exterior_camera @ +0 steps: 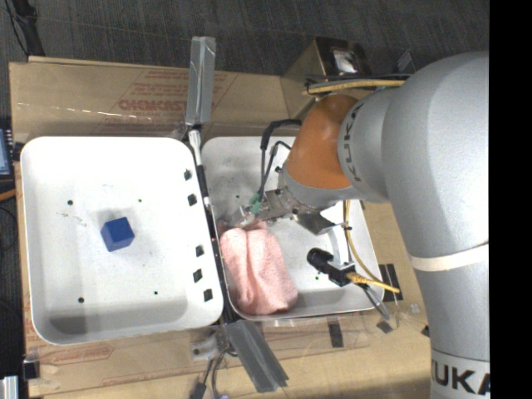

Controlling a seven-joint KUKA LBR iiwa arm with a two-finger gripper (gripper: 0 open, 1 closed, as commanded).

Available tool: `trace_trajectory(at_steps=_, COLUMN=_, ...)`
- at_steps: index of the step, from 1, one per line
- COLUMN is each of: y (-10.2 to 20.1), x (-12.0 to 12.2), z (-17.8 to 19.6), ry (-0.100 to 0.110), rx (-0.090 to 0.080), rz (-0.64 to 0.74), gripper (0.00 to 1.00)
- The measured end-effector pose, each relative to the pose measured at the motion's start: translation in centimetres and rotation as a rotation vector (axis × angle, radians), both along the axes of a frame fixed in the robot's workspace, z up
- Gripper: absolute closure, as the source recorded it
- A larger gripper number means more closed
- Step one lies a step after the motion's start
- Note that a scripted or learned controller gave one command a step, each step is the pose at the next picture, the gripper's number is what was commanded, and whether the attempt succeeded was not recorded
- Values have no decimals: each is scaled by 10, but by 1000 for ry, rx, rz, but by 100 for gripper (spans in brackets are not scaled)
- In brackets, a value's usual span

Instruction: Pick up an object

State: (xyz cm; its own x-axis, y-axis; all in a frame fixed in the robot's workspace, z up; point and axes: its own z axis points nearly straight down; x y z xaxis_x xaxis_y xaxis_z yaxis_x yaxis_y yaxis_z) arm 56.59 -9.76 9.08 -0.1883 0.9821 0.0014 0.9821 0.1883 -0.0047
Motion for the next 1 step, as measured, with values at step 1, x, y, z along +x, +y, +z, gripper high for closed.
trace_trajectory(at_steps=1, y=0, x=0, z=10, ry=1, rx=-1, rz=4, gripper=100)
